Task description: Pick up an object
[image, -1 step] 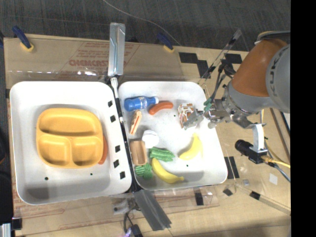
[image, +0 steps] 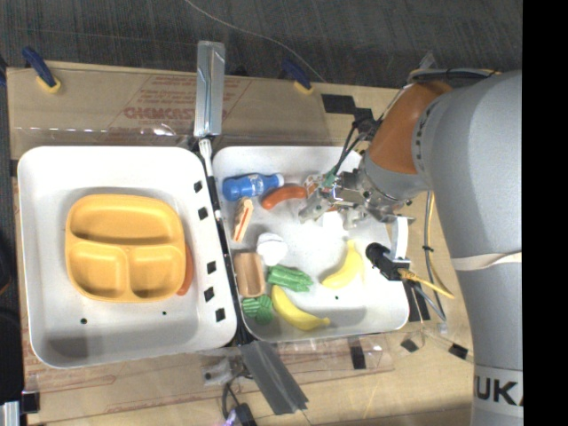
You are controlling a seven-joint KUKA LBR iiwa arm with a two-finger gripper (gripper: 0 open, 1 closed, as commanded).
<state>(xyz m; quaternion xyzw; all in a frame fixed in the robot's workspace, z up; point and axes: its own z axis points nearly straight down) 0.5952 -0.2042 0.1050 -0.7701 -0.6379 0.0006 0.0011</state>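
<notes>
My gripper (image: pixel 330 215) hangs low over the upper middle of the right bin (image: pixel 390 304), with the orange-banded wrist just to its right. Its two fingers stand apart, open, over bare white floor, with nothing between them. Just left of it lies a red-orange sausage (image: pixel 282 195), and beyond that a blue bottle (image: pixel 247 186). Below the gripper lies a yellow banana (image: pixel 344 270). A second banana (image: pixel 298 312) rests along the front wall.
The right bin also holds a hot dog (image: pixel 242 219), a white round piece (image: pixel 271 248), a brown block (image: pixel 249 273) and green pieces (image: pixel 288 279). A yellow divided tray (image: pixel 127 244) lies in the left bin (image: pixel 44 327). Black cables trail right of the bin.
</notes>
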